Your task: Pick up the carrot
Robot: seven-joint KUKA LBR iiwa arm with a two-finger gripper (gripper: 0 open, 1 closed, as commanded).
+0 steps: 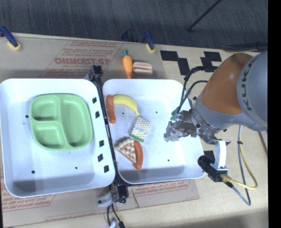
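Gripper (174, 131) over the right bin's (154, 175) right side, grip too blurry to tell, touching nothing seen, carrot (127, 65) outside on the bench behind the bin's back edge

Both white bins (16, 127) look like smooth plastic with a faint sheen, and the green tray (62, 120) in the left one is matt plastic. The carrot (127, 65) behind the right bin looks a smooth, slightly glossy toy plastic. The bench (73, 56) is flat, dull printed cardboard; the gripper (173, 132) shows bare grey metal.
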